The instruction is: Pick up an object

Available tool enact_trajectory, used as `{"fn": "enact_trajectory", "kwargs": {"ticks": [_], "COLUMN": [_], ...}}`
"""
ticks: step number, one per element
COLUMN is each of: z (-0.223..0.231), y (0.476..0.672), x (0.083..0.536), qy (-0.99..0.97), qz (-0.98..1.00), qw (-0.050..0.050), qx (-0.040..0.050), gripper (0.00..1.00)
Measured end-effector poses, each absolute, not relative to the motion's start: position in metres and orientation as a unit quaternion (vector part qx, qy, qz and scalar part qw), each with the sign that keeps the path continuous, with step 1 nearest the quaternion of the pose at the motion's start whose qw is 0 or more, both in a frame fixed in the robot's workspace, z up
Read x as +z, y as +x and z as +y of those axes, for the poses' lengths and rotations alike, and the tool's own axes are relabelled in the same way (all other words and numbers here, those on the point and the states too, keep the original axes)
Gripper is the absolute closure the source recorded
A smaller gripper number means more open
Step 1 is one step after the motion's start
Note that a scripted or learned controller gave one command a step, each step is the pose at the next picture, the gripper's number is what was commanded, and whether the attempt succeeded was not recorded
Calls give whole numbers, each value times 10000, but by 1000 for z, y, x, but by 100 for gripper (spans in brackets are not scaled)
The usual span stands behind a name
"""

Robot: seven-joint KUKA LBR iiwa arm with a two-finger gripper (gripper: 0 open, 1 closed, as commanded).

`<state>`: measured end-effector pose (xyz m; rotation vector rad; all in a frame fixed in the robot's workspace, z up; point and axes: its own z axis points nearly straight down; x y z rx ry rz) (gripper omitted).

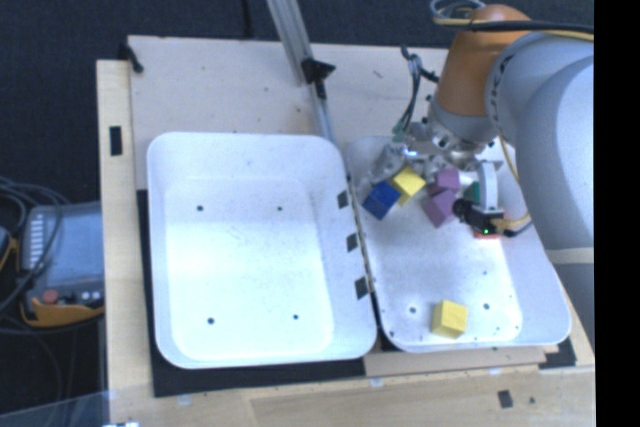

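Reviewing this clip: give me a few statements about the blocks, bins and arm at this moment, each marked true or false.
1. A yellow block lies alone near the front of the right bin. True.
2. The blue block sits in the left bin. False: it is in the right bin, near its left wall.
3. The arm is over the right bin. True.
4. The purple block lies apart from the other blocks. False: it is clustered with the blue block and a second yellow block.
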<state>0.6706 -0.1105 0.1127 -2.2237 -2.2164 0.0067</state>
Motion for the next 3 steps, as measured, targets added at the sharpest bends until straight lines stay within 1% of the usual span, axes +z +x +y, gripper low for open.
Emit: {"fn": "enact_trajectory", "kwargs": {"ticks": [1,2,3], "z": [-111,-112,-113], "y": [672,672,666], "x": [99,110,157], "qy": [-7088,-7095,-7084], "qz": [-7054,-7047,-7058], "qw": [-18,-22,-17], "qx": [-8,-8,-11], "gripper": [0,100,100]}}
